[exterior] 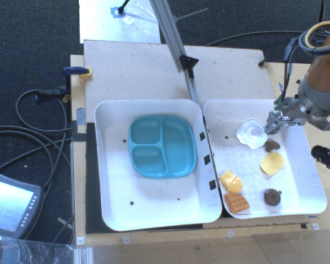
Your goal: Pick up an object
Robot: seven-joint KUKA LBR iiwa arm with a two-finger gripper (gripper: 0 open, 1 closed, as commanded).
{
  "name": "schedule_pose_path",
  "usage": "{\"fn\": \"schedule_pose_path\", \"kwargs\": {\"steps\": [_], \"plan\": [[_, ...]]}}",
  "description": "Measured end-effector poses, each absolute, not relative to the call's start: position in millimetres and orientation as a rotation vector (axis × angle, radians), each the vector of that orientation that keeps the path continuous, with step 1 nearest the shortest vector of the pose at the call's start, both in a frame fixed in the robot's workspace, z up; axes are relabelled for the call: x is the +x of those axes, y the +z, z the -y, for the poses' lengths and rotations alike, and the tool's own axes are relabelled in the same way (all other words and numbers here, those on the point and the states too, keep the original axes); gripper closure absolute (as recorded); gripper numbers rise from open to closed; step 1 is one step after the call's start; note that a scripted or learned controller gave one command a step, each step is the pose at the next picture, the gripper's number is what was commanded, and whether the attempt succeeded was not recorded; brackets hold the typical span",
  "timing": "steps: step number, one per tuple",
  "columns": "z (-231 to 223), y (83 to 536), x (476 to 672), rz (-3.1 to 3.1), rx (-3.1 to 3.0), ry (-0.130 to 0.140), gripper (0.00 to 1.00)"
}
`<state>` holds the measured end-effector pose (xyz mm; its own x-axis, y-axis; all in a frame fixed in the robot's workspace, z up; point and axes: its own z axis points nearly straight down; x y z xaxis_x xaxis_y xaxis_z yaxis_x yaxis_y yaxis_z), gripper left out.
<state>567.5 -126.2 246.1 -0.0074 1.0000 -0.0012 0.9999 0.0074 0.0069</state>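
Observation:
My gripper (pixel 273 123) hangs over the upper part of the right bin (pixel 308 164), just right of a clear plastic cup-like piece (pixel 251 133). A small brown item (pixel 272 145) lies just below the gripper. Lower in the same bin lie a pale yellow chip-like piece (pixel 271 163), a yellow corn-like piece (pixel 231 181), an orange waffle-like piece (pixel 237 203) and a dark brown round item (pixel 272 197). Nothing shows between the fingers.
The left bin (pixel 113 202) holds a teal divided plate (pixel 162 146). A grey pole (pixel 170 29) slants down to the divider between the bins. Cables and a pendant (pixel 8 202) lie off the bench at left.

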Motion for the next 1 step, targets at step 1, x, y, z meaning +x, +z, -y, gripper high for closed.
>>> {"fn": "schedule_pose_path", "kwargs": {"steps": [1], "plan": [[76.6,252.7,576.0,-2.234,2.208,0.005,1.0]]}}
